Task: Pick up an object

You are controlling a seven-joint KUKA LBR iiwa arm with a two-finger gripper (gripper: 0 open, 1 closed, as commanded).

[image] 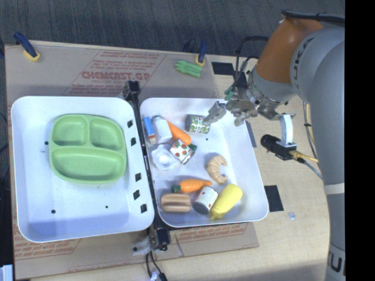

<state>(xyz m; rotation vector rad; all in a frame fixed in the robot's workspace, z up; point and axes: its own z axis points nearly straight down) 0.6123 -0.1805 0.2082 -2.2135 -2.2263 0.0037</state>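
Gripper hovers over right bin, upper corner. Small green can lies just left of it. Finger state: cannot tell.

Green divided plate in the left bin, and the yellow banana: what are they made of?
Green three-compartment plate: looks like moulded plastic, matt, with rounded ridges and even colour. Yellow toy banana: probably plastic or rubber, smooth with a soft sheen; which of the two is unclear.
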